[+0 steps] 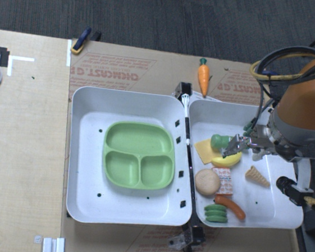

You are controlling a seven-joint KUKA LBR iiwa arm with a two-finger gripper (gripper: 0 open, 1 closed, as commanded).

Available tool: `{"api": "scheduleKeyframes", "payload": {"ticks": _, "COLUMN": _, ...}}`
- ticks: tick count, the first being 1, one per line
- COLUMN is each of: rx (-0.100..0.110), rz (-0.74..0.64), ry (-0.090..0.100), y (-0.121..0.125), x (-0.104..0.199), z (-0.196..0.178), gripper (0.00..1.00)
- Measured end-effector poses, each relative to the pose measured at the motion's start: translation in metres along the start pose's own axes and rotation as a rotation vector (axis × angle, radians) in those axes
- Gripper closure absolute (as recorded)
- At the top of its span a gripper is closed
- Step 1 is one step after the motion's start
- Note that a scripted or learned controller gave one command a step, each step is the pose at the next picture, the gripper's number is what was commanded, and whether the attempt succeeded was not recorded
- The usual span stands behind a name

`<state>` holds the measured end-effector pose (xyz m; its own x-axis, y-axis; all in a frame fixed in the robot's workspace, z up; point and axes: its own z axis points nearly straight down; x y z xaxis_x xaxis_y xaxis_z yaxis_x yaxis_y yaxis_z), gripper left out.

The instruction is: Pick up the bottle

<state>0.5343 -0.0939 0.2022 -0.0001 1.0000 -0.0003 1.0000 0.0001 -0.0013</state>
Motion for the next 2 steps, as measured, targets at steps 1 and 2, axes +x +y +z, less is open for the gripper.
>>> {"api": "scheduleKeyframes", "payload": {"ticks": 1, "rx": 0.0, "rz": 0.001, "ry": -0.001, "y": 0.0, "x": 0.0, "z": -0.009, "gripper": 1.0}}
{"api": "scheduleKeyframes", "payload": {"ticks": 2, "rx": 0.0, "rz": 0.19, "ry": -0.001, "y": -0.052, "x": 0.021, "z": -0.071, "gripper": 1.0}}
